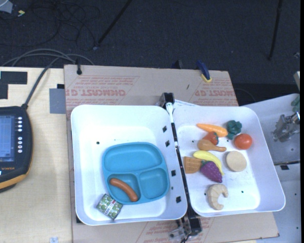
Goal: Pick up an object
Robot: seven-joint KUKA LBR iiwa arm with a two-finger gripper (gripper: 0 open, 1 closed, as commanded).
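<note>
— Gripper first: where is it, and is it ready?

— You see it as a grey metal shape at the right edge, just beyond the rim of the right-hand shallow white bin. It carries nothing. From this angle you cannot tell whether it is spread or pressed together, so check that before you descend.

— Which object should I go for?

— I would choose the pale beige toy croissant. It lies near the front of that bin, apart from the rest, so a straight drop should disturb nothing. Centre over its thick middle and close across the narrow width.

— And the others there?

— They are crowded. A yellow plastic banana touches a purple toy grape bunch, with a round tan bun just beside them. An orange toy carrot, a green broccoli floret and a red toy tomato sit towards the back. You would likely nudge a neighbour.

— The left-hand white bin?

— It holds a blue divided plastic plate with a reddish-brown toy sausage in the front-left compartment. A small green patterned packet sits against the plate's front corner. That is a longer reach for you.
</note>
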